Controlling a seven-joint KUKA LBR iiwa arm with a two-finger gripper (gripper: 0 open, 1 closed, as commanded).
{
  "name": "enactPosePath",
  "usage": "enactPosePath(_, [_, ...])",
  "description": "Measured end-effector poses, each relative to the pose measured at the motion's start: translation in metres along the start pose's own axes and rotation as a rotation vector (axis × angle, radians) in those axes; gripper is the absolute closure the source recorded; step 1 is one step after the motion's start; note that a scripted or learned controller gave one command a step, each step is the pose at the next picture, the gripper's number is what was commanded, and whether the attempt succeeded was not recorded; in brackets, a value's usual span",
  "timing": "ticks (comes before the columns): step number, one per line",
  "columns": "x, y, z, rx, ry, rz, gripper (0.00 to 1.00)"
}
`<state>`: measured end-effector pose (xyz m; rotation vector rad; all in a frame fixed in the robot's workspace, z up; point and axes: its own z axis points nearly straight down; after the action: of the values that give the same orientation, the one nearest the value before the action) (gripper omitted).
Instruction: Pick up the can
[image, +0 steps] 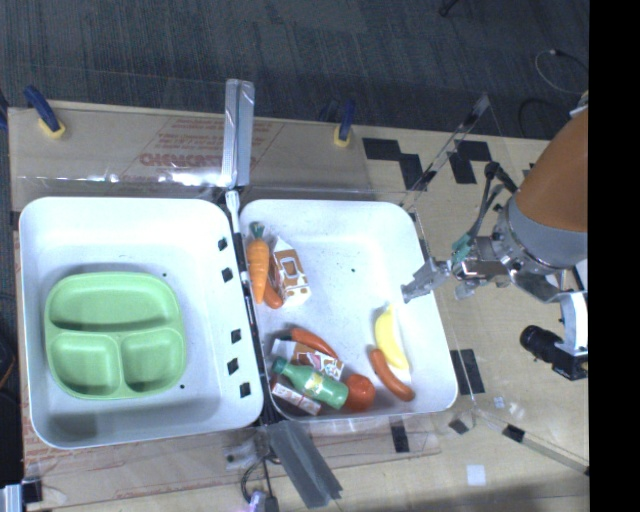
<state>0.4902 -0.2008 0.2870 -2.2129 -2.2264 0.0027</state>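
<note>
Among a cluster at the front of the right bin, a red cylinder with a pale end, the likeliest can, lies on its side. A green bottle lies just in front of it, and a red round item touches the bottle's right end. Part of the pile is hidden under the bottle. My gripper hangs over the right bin's right rim, well to the right of the can and above it. Nothing shows in it.
The right bin also holds a carrot, a small juice carton, a banana and a sausage. A green divided tray sits in the left bin. A metal divider stands between the bins.
</note>
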Motion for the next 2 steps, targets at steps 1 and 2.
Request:
enactPosePath(1, [0.000, 0.001, -0.010, 0.001, 0.000, -0.006, 1.00])
enactPosePath(2, [-0.010, -0.013, 0.022, 0.000, -0.001, -0.021, 1.00])
